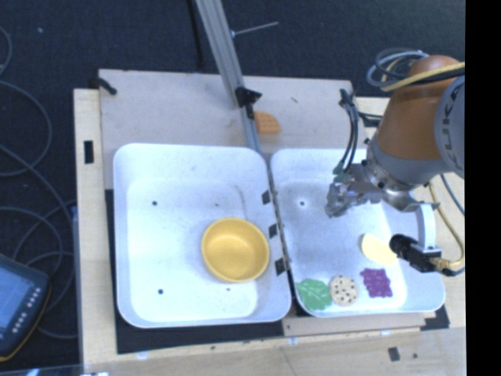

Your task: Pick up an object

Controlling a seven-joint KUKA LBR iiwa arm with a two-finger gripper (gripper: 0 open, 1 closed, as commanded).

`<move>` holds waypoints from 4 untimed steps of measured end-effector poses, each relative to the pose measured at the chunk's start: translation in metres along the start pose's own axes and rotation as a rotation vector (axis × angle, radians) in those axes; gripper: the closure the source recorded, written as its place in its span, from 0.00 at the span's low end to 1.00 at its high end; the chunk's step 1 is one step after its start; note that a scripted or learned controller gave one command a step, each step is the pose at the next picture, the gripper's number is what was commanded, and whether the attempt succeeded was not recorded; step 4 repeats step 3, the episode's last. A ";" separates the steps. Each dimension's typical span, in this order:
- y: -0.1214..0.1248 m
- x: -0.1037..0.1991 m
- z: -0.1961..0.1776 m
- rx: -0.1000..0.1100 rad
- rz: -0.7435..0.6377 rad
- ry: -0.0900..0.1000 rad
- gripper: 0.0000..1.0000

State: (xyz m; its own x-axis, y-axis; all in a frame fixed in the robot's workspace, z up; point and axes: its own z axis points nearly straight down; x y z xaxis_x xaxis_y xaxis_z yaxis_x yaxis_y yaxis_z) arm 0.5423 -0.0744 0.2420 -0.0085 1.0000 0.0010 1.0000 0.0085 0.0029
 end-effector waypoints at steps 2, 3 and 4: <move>0.006 0.099 0.001 0.001 0.001 0.000 1.00; 0.018 0.149 -0.008 0.001 0.000 0.001 1.00; 0.018 0.149 -0.008 0.001 0.000 0.001 1.00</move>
